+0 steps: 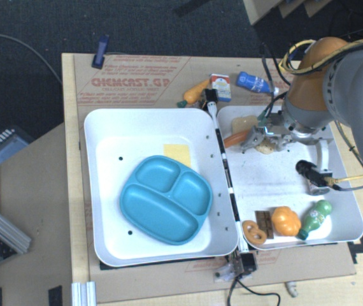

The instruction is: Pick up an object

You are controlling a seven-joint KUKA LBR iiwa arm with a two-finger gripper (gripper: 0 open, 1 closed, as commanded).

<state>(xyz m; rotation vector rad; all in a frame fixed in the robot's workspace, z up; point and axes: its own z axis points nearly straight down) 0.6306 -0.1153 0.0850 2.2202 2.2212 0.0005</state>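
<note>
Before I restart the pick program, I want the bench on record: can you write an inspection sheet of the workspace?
Surface: bench bearing left bin and right bin.
Job's things: orange fruit, green bottle and brown ring at right bin's near edge; orange stick at its far end.
Clutter: blue plate and yellow square in left bin; carton and blue bottle behind the bins.
Grippers: gripper low over right bin's far end.
Cables: grey cable on the floor.
Surroundings: dark floor.
</note>
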